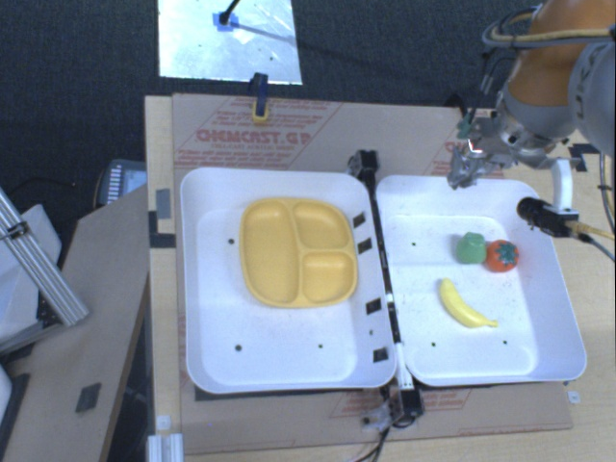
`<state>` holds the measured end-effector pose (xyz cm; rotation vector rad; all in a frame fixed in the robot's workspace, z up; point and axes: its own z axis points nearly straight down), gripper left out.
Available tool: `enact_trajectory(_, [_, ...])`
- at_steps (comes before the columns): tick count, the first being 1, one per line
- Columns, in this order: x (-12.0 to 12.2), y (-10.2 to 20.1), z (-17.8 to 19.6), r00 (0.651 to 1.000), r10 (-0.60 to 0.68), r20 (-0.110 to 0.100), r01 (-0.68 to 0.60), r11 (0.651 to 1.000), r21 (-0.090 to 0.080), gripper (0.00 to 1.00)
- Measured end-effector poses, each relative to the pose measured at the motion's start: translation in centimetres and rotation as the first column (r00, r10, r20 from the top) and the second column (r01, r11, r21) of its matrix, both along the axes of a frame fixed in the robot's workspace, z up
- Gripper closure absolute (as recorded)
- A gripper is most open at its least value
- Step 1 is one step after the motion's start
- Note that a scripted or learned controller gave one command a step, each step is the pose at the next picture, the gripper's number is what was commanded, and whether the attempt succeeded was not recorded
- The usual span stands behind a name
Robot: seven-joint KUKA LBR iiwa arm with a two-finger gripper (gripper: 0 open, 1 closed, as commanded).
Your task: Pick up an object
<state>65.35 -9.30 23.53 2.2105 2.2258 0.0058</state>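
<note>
Camera view is showing the end effector (464,175), grip unclear, needing to be going straight down over the banana (467,305).

Even, bright overhead light; the white bins (289,373) glare slightly and shadows stay faint. The metal sheet (229,27) reflects light. The picture is soft and grainy.

Dark carpet floor (77,65), cardboard-topped bench (318,133), shiny sheet (228,27)

In the right bin: a yellow banana (467,306) lies nearest, with a green pepper (471,247) touching a red tomato (500,256) farther back.
</note>
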Motion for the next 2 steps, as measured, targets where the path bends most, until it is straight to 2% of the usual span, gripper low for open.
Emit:
enact_trajectory(1, [0.7, 5.4, 0.5, 1.0, 0.003, -0.003, -0.003, 1.0, 0.002, 1.0])
enact_trajectory(2, [0.4, 10.8, -1.0, 1.0, 0.003, -0.004, -0.003, 1.0, 0.002, 1.0])
